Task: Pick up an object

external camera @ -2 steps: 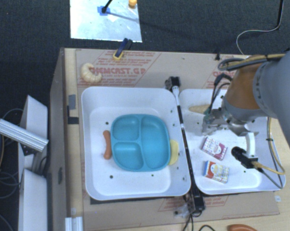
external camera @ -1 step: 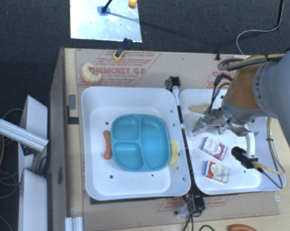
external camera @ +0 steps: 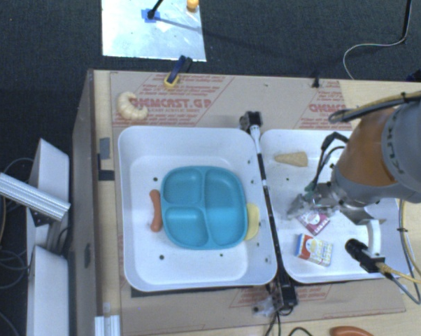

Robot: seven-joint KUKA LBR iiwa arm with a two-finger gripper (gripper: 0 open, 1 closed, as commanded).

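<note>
The fingers are reaching down into the right bin from under the grey and orange arm, and I cannot tell whether they are apart or together, since the metal is blurring into the packet lying just below them. That pink and white packet looks like the likely target; it seems to be touching or nearly touching the tips, but nothing is showing it pinched between them. A second, boxier pack with red and yellow print is lying just beside it toward the front wall, and a pale wedge is sitting apart near the back. The risks I judge from here: the flat packet is giving little to bite on, so the tips may be sliding over it or pushing it along the floor; it may also be nudging the neighbouring pack, or lifting by one corner and dropping. In the left bin a blue tray is resting between a sausage and a yellow piece. On the tabletop, the cardboard is carrying red lettering, partly readable as "CHEMCAST"; the packet print is too small to read.
</note>
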